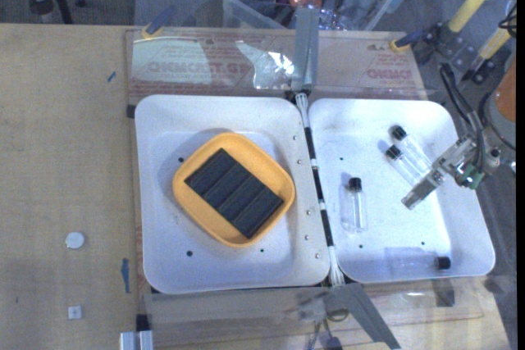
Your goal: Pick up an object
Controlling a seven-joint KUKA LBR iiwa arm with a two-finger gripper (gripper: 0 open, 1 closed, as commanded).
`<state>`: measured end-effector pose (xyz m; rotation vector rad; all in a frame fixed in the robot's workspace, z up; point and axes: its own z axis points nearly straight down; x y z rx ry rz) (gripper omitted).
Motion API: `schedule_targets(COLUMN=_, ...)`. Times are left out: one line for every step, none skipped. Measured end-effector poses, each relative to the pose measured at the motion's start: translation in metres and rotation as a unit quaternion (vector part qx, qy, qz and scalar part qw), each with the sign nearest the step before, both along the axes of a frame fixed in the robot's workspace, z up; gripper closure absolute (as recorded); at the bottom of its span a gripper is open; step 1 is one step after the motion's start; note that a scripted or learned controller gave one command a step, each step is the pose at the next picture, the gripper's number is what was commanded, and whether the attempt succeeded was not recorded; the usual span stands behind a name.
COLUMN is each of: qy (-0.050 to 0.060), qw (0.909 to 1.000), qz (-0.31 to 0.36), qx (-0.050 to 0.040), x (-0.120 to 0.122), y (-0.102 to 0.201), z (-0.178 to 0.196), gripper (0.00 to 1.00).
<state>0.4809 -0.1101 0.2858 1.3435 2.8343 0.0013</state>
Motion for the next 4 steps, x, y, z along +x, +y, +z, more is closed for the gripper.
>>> schedule_targets(qy=-0.001, qw=0.9979, qz=0.065, qx=-0.0004, x=0.097, y=0.002, z=-0.078, gripper=0.0)
schedule_targets(qy=-0.003, qw=0.9983, qz=0.058, qx=-0.0012, x=0.16, y=-0.031, z=-0.198, gripper=0.0)
schedule_targets(qy=-0.007, qw=0.9982, qz=0.059, qx=-0.0024, x=0.162, y=-0.03, z=-0.185, gripper=1.0)
schedule_targets(qy=-0.007, qw=0.9982, qz=0.059, qx=-0.0024, x=0.162, y=-0.03, z=-0.185, gripper=0.0)
